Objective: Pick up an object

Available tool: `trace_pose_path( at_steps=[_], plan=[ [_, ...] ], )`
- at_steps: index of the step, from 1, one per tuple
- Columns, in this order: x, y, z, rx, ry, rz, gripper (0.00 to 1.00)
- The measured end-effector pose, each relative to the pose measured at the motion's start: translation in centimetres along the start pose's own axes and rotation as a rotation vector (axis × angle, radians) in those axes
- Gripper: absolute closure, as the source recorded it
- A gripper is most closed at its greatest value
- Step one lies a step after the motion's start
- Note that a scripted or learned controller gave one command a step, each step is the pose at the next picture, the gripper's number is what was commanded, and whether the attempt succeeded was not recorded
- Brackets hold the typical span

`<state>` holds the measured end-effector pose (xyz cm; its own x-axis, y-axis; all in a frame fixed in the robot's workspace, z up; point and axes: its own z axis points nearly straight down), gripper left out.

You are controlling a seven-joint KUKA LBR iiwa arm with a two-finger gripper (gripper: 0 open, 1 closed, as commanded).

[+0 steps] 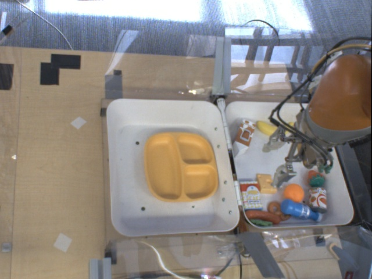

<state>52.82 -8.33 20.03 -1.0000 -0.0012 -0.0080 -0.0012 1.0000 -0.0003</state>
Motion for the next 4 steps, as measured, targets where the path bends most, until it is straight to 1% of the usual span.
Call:
trace_pose_path(
  at_steps=[1,2,3,4],
  plan=[
    [2.2,-3.9,10.1,0.000,0.006,0.382,0.00],
    [2.2,-3.4,10.6,0.003,-0.001,0.546,0.00],
    [-5.7,-9.3,11.2,0.001,-0.007,0.680,0.00],
    [-11.2,-8.7,11.2,0.008,0.021,0.568,0.00]
  ],
)
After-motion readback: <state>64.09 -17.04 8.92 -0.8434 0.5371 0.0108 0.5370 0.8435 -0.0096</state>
